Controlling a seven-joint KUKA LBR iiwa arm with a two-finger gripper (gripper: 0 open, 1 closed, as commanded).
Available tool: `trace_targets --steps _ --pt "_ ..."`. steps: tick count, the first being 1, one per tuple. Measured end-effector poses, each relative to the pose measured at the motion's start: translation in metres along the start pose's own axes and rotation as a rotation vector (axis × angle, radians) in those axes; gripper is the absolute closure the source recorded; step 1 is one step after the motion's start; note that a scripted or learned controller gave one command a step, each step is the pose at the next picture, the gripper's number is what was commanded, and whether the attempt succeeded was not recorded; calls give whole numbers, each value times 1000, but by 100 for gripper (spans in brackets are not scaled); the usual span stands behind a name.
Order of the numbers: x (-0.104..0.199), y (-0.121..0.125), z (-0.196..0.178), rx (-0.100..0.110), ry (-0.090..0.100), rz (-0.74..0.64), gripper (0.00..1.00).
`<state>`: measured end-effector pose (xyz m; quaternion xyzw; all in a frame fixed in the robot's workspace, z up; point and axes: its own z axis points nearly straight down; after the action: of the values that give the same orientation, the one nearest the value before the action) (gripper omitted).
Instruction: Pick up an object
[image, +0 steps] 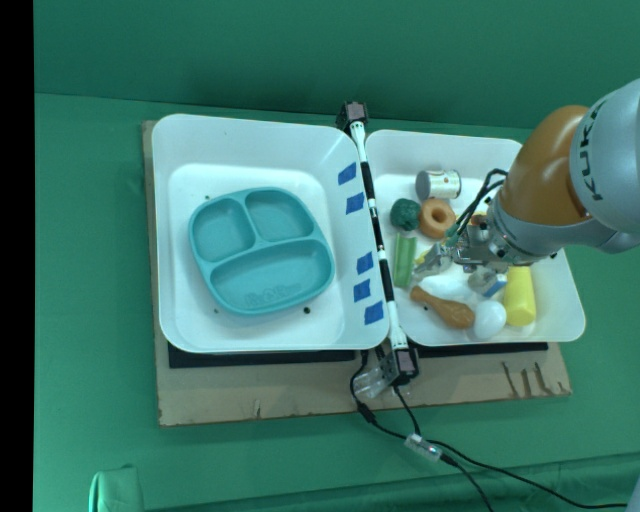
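Several toys crowd the right bin (560, 320) beneath the jaws.

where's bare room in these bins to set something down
Free: the left bin's white floor around the teal divided plate, and the plate's compartments. In the right bin, only the top strip behind the silver can. Crowded: its middle, where the toys cluster under the gripper.

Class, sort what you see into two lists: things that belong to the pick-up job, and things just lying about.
Job:
gripper
orange ring
green ball
drumstick
white egg
yellow piece
metal can

Lying about:
teal divided plate
blue tape marks
cardboard base
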<state>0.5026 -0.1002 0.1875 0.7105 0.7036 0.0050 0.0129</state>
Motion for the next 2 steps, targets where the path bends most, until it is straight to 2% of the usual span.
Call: trace_targets --steps 2 --pt "-6 71 2 8 5 -4 0"
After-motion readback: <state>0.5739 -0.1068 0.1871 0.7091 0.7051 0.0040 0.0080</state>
